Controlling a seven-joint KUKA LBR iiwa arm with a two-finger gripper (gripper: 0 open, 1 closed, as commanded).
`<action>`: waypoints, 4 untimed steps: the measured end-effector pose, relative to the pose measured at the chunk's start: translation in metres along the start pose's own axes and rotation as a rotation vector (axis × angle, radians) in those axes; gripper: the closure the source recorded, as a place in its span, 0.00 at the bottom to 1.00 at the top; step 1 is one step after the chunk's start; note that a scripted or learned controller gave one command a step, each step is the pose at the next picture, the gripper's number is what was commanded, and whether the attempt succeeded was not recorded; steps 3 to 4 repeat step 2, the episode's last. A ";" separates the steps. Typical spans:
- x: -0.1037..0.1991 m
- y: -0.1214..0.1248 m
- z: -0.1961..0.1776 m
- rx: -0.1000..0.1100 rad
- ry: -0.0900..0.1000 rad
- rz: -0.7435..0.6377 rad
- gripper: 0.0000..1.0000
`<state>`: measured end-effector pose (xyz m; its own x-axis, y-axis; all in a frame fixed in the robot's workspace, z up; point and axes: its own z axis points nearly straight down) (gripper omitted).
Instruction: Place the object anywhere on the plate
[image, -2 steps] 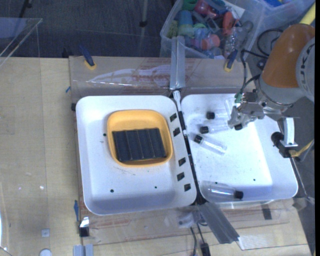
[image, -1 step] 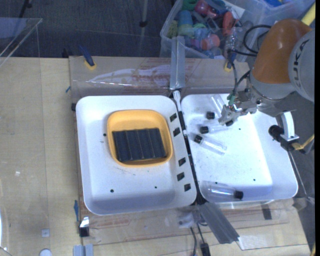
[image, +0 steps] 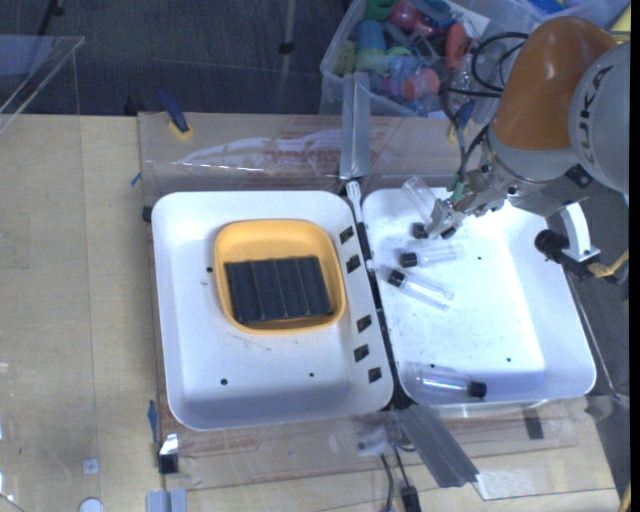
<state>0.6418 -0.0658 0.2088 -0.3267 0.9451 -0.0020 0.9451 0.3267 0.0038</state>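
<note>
Clear tube (image: 428, 257) just below gripper (image: 432, 228), right bin, gripper state cannot tell

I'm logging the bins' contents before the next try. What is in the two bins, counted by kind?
Clear tubes with black caps: 4, all in the right bin (one, another, one near the front, one by the gripper at)
Yellow plate: 1
Dark ribbed block on the plate: 1
Total: 6

Perhaps toys in a clear tub (image: 400, 45) behind two white bins (image: 190, 300)
</note>
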 end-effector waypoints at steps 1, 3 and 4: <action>0.037 -0.010 0.003 0.004 0.004 -0.280 1.00; 0.036 -0.010 0.003 0.003 0.004 -0.279 0.00; 0.036 -0.010 0.003 0.003 0.004 -0.279 0.00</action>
